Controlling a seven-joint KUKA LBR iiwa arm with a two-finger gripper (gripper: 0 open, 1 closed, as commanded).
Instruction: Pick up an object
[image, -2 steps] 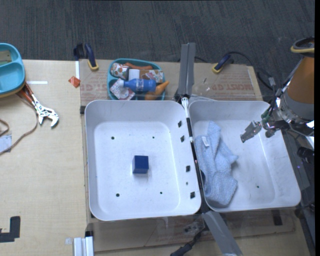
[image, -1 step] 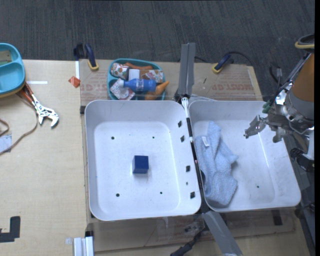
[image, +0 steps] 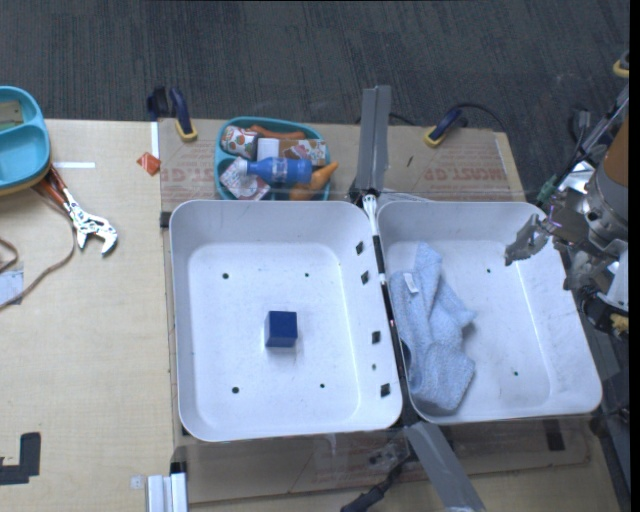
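Observation:
A small blue cube sits near the middle of the left bin. A crumpled light blue-grey cloth lies along the left side of the right bin, from its back part down to the front rim. My gripper hangs over the back right part of the right bin, up and to the right of the cloth and apart from it. Nothing shows in the gripper. The arm's wrist is cut off by the right edge of the view.
Behind the left bin stands a teal bowl with several small items. A wrench and a teal tray lie on the bench at the left. Clamps and a grey upright bar stand along the back.

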